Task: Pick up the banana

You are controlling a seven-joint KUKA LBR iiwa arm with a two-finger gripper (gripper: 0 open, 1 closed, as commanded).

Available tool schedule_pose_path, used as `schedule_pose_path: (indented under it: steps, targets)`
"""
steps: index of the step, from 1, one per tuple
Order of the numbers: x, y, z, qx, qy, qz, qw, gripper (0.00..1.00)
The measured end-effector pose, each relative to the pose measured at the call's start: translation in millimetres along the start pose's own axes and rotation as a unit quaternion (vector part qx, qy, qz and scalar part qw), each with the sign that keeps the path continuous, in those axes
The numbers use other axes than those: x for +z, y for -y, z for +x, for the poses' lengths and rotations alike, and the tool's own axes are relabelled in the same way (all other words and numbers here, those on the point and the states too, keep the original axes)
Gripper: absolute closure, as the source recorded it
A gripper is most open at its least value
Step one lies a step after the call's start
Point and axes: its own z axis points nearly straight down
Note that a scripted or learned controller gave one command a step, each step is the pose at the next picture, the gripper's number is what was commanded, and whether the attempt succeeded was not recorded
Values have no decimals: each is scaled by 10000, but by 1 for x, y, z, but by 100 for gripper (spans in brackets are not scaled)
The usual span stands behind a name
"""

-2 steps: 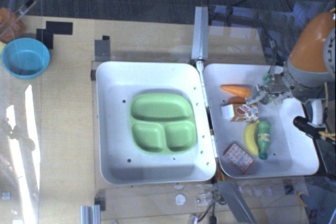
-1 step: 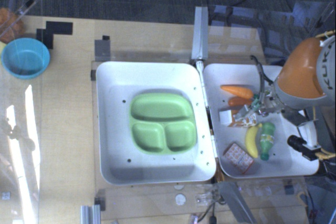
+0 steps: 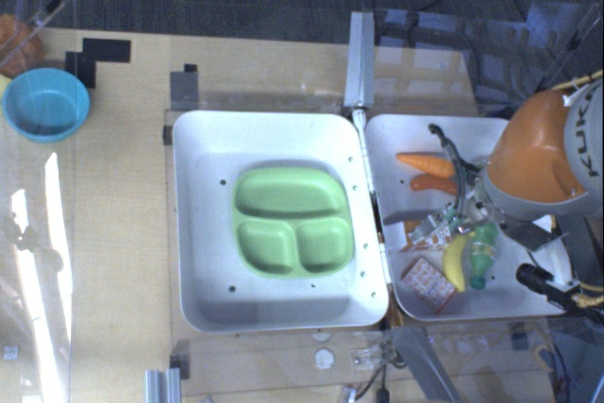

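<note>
Pale wood bench top carries two shallow white bins side by side, with dark carpet and loose cables beyond its far edge. A blue bowl (image 3: 46, 103) sits near the bench's left edge, well apart from the bins.

The left bin (image 3: 203, 203) holds a green divided tray (image 3: 293, 220) near its middle, with one long compartment toward the far side and two smaller ones toward the near side.

My arm reaches into the right bin (image 3: 406, 142) from the right, its orange band (image 3: 533, 151) hanging over the bin's right half. My gripper (image 3: 451, 224) is low in the middle of that bin, just above the banana (image 3: 456, 261). The small metal parts blur together there, so I cannot tell how far open it is, nor whether it touches the fruit.

The banana lies toward the bin's near edge, running from the gripper's tip down toward that edge. A green bottle (image 3: 479, 252) lies just beside it on the right, touching or nearly so. A red-and-white patterned packet (image 3: 426, 282) rests near the bin's near-left corner, just left of the banana. Two carrots (image 3: 427, 164) lie toward the far side of the bin, one behind the other.
</note>
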Motion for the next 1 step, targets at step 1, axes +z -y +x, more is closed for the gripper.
schedule_pose_path:
  steps: [1]
  targets:
    - [7,-23,-19,315,-52,1,9995,0]
